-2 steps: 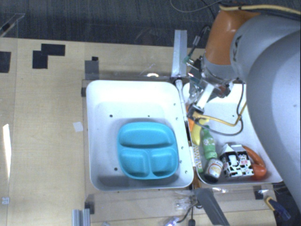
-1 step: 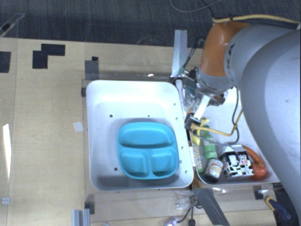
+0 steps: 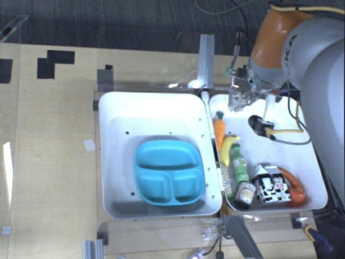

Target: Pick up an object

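Objects for the task lie mostly in the right bin [image 3: 285, 150], in a row along its left wall and bottom edge. From top to bottom there is a carrot [image 3: 219, 131], a banana [image 3: 229, 144], a green bottle [image 3: 237, 163] and a small can [image 3: 245, 193]. Beside the can stands a black and white box [image 3: 272, 188], and a red thing [image 3: 295, 190] lies just behind it. The left bin [image 3: 124, 123] holds a blue plate [image 3: 170, 171] with three compartments.

The hand [image 3: 236, 100] hangs over the top left corner of the right bin, near the green end of the carrot but apart from it. I see nothing in it, and I cannot tell if it is open or closed.

The carrot is the nearest object, so I think it is the likely target. It looks light and stiff, probably a plastic toy, with a smooth skin that may slip. I would take it across the thick upper part. It lies close to the bin wall and touches the banana, so there is little room on both sides.

Several things are hard to see. The grey arm [image 3: 307, 63] covers the top right part of the bin. The red thing is half hidden by the box, so I cannot name it. The label of the can is too small to read.
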You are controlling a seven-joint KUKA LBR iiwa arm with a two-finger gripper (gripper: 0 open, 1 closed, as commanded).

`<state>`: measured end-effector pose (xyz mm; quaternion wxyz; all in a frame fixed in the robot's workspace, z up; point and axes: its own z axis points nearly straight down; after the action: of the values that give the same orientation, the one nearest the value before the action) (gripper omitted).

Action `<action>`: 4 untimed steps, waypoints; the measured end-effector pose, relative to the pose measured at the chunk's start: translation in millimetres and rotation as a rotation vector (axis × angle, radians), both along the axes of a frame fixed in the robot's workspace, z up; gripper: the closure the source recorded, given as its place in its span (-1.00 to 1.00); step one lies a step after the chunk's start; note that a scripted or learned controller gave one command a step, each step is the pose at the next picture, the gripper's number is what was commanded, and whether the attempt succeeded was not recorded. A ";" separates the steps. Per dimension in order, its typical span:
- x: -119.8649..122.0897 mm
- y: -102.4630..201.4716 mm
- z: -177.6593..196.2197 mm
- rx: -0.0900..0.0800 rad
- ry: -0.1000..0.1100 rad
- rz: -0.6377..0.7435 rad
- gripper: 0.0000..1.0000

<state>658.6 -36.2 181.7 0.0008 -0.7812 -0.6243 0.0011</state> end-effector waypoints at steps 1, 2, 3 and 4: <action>-11.4 -69.4 135.5 -0.001 -0.003 0.050 1.00; -32.9 -18.9 84.1 0.000 0.002 -0.212 1.00; -32.9 -18.9 84.1 -0.001 0.002 -0.212 -1.00; -69.7 5.9 -1.1 -0.001 0.003 -0.205 -1.00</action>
<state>588.9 -30.3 180.5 0.0016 -0.8411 -0.5409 0.0023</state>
